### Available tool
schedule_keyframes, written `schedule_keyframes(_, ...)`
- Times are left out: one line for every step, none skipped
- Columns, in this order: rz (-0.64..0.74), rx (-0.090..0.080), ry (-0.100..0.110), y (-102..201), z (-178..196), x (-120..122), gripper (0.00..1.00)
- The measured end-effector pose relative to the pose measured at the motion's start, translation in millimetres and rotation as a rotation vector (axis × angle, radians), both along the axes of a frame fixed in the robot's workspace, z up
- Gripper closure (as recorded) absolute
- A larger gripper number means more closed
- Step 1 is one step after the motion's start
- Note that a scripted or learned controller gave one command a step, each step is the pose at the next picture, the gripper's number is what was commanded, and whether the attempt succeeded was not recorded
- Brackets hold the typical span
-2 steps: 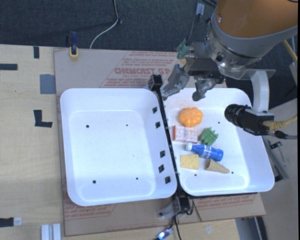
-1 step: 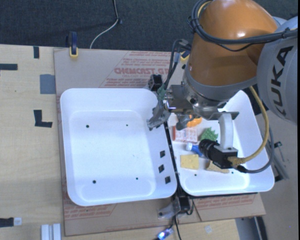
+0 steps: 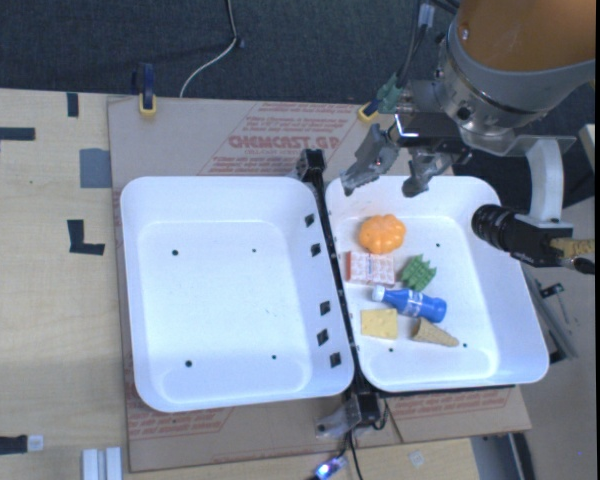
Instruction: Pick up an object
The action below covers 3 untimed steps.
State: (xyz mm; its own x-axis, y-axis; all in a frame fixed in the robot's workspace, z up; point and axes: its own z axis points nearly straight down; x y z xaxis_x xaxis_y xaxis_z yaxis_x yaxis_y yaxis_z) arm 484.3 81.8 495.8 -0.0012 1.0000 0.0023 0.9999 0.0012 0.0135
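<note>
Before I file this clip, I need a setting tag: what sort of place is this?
Most likely a robotics lab bench for grasp trials: two white bins on a cardboard sheet, toy items such as an orange pumpkin, and the gripper open above them.

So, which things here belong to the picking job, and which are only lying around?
Belong to the job:
end effector, open, above the right bin
orange pumpkin toy
red-and-white packet
green leafy toy
blue bottle
yellow sponge
tan wedge

Lying around:
left bin
yellow clamp
</note>
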Motion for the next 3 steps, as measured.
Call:
schedule_keyframes(0.004,-0.001,0.009,38,42,-1,1.00)
schedule_keyframes(0.004,-0.003,0.014,90,37,75,1.00)
schedule_keyframes(0.005,-0.006,0.024,145,-55,53,1.00)
